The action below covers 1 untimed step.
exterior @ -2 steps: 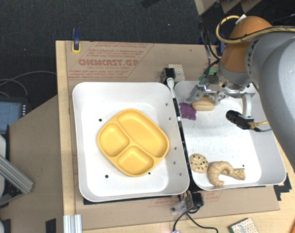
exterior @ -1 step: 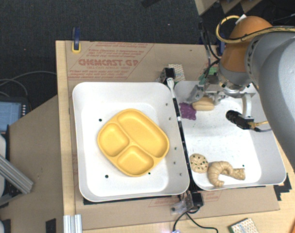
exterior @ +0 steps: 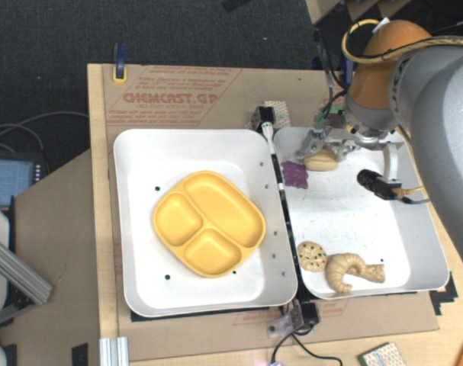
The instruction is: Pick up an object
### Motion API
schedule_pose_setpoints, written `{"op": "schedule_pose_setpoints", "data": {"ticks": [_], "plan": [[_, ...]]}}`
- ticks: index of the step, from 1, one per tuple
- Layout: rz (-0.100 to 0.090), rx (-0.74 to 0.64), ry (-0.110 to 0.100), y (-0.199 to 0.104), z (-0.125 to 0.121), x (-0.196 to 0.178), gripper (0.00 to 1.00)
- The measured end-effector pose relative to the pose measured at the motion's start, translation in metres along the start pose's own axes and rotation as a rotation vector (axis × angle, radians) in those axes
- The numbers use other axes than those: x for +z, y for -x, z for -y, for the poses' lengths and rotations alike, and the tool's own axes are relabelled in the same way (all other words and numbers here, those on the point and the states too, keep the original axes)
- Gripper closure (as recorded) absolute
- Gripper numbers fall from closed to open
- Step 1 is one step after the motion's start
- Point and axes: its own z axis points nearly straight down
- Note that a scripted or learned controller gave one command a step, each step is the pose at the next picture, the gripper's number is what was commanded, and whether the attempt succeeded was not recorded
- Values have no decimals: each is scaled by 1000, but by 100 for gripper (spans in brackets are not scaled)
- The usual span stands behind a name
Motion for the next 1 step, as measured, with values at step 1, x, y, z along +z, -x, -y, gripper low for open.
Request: {"op": "schedule_pose_setpoints", "data": {"ticks": [1], "plan": [[-6,-1,-5,-47,51,-94,100]]}}
